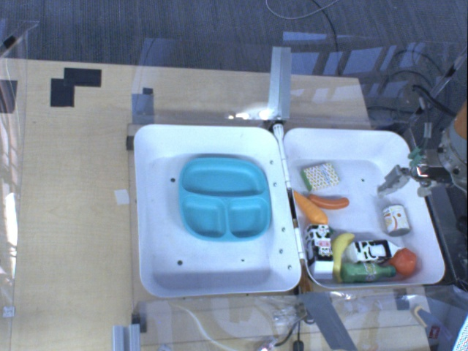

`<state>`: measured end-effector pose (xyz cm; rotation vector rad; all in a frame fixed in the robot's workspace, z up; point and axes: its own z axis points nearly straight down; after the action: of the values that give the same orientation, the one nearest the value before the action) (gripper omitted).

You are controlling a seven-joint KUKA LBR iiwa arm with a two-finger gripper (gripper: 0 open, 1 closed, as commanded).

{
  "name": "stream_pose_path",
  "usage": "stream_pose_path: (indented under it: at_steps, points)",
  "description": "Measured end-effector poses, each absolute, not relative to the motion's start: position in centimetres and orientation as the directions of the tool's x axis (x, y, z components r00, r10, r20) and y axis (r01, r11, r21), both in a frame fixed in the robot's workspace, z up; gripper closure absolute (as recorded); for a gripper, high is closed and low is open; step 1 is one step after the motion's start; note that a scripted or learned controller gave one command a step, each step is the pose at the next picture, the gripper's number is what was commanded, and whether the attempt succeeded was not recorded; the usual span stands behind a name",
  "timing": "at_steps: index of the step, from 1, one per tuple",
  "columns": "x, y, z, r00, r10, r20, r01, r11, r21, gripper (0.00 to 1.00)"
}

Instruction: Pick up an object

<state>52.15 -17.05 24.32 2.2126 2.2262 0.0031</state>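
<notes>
The right bin (351, 148) holds several small items: a checkered packet (320, 175), a red sausage (330, 202) lying across an orange carrot (310, 209), a small can (395, 219), a cow-patterned carton (319, 241), a banana (342, 253), a black-and-white bottle (374, 250), a green bottle (365, 272) and a red tomato (406, 262). My gripper (408, 186) hangs over the bin's right side, just above the can. It is open, with nothing between its fingers.
The left bin (157, 269) carries a blue divided plate (223, 207). A metal post (280, 79) stands behind the seam between the bins. Cables run at the far right beside the arm.
</notes>
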Motion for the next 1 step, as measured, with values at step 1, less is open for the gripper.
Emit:
stream_pose_path:
  at_steps: [1]
  points:
    - [55.1,-10.0,10.56,-0.053,0.999,0.0,0.999,0.053,0.002,0.0]
